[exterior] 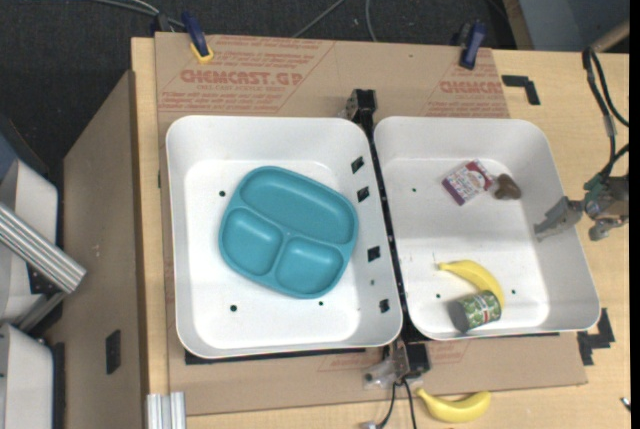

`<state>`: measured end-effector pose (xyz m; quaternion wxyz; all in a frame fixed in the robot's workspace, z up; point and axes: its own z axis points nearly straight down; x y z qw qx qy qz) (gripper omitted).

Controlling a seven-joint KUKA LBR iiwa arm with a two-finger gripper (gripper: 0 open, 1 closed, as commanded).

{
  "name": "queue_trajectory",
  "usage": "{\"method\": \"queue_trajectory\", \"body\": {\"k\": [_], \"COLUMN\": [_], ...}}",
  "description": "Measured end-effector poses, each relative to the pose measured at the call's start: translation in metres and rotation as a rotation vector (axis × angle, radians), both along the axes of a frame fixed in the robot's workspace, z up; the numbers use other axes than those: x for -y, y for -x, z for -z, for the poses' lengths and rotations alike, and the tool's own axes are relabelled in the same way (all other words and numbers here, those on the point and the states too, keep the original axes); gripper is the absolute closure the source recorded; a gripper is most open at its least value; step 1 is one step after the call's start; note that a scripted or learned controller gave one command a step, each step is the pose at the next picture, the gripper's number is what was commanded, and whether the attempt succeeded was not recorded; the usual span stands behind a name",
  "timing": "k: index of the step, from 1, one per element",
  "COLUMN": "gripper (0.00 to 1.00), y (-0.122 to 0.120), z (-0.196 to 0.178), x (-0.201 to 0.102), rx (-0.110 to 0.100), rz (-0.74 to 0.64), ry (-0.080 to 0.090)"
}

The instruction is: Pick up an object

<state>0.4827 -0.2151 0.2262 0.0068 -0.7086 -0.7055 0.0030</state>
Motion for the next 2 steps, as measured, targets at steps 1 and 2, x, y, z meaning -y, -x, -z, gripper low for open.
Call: {"method": "queue_trajectory", "body": {"k": [1,2], "gripper": [0.0,0.0], "y": [-0.003,0.001], "z": [-0.007,0.056], "x": [-0.001,-0.004], "rx": [0.013,0.007], "rz": [-0.005,-0.004], "ry": [0.004,0.001]}}
